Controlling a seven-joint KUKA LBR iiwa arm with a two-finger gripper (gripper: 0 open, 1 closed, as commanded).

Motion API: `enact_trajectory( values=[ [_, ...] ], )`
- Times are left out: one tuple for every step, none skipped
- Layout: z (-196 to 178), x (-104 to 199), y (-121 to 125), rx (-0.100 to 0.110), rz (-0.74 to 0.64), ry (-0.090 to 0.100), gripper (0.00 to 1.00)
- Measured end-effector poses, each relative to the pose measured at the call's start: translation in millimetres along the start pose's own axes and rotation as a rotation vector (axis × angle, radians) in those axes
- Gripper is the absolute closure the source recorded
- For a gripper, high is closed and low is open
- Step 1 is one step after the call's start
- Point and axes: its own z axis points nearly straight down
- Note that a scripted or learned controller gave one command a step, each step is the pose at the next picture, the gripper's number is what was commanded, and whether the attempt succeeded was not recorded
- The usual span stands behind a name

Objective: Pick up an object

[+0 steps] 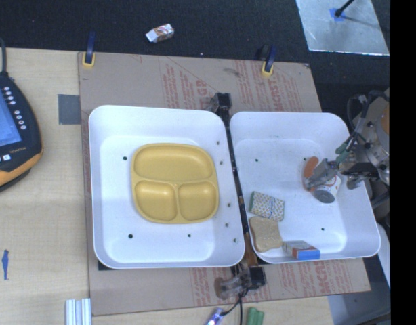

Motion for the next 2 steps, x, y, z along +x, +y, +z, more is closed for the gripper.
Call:
enact_trajectory(
  values=[
    [83.6,-66.7,63.6,0.004,0.000,-0.002,0.00],
    [173.6,-79.6,90.0,0.001,0.000,-0.001,0.00]
  ],
)
